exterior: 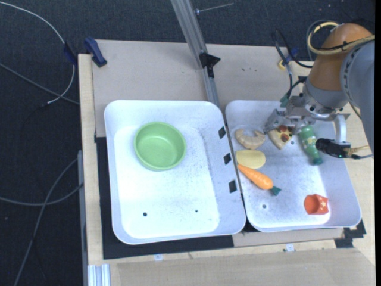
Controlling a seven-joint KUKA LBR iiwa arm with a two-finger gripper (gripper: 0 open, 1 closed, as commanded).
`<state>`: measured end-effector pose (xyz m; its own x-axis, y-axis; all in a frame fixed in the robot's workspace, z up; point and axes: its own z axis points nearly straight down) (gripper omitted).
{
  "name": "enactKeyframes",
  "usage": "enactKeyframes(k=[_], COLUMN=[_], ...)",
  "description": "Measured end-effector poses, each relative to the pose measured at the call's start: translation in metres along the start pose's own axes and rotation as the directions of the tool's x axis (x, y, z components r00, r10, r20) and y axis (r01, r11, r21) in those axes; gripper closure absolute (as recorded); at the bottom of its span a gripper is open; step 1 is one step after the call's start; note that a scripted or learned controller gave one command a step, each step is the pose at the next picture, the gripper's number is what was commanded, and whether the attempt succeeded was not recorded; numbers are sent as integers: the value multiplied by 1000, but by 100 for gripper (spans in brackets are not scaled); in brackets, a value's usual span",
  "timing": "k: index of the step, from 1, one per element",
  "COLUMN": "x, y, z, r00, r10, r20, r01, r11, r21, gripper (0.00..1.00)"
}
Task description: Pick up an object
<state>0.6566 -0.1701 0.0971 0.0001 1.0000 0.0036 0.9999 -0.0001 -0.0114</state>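
Pizza-slice toy (280, 137) under gripper (284, 124) looks light, rigid, thin; pinch across its edges; claw state can't tell.

Reaching in from the right, arm (357, 58) bending down, orange band facing up. Gripper (284, 124) hanging low, wrist pointing left and downward. Finger state not resolving.

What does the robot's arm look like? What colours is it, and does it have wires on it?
The arm is big, round and smooth grey, with a shiny orange band above the wrist. Below that sits the gripper, made of small silvery-grey metal parts. A yellowish cable loops over the top of the orange band, and thin dark wires run down beside the wrist toward the gripper.
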Motion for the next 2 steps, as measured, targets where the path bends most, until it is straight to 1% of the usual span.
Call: enactKeyframes(k=[1,2], x=[0,3], y=[3,0], z=[-18,-66], r00=[1000,1000], r10=[0,-1], r20=[2,4], r01=[0,1], r11=[1000,1000], r21=[-11,-20], gripper=[100,100])
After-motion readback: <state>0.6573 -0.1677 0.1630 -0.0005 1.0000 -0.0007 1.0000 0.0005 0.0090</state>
